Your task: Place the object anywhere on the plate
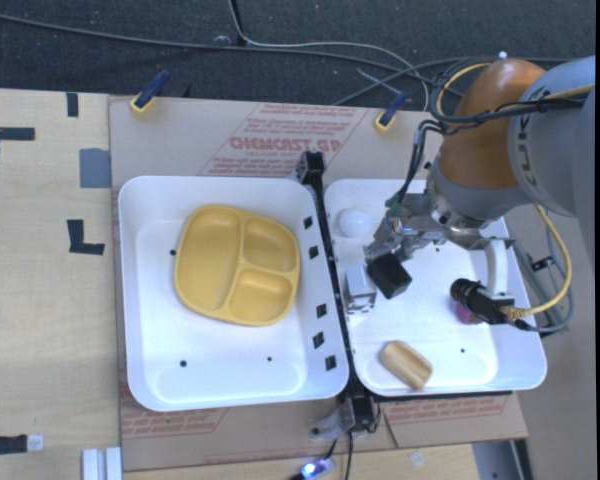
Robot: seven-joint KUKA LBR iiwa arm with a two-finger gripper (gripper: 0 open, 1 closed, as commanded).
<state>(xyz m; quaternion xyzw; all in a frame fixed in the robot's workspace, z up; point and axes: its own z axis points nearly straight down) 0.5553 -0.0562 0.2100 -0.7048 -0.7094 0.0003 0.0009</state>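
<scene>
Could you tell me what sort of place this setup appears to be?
Probably a robotics lab bench for pick-and-place trials: a grey arm reaches over two shallow white bins, clamps pin the cardboard backing, and loose cables trail behind. A yellow plate and a small bread-like object look like test props.

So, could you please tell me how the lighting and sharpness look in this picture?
Camera view: even, soft light; the white bins are bright, nearly washed out; the white ball barely stands apart from its bin; the plate reads clearly; the tool looks slightly soft.
</scene>
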